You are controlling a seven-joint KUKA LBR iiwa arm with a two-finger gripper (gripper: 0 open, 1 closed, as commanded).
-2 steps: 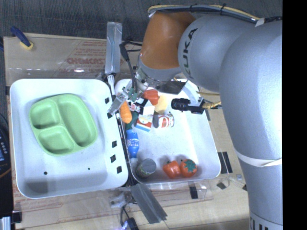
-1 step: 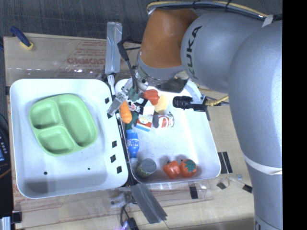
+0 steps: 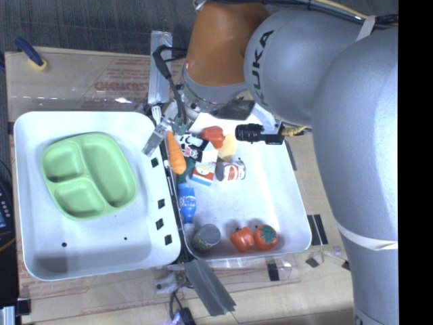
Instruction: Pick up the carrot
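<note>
My claw [image 3: 164, 131] sits over the divider [image 3: 169, 181] between the bins, can't tell its state, with the carrot [image 3: 175, 154] just below it, lying along the divider's right side above the blue bottle [image 3: 186, 202].

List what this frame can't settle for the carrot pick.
- End effector: fingers too small and cluttered in the camera view to read; contact with the carrot unclear.
- Right bin: the arm covers its far end.
- Items beside the carrot: piled together, labels too small.
- Blue bottle: label blurred.
</note>
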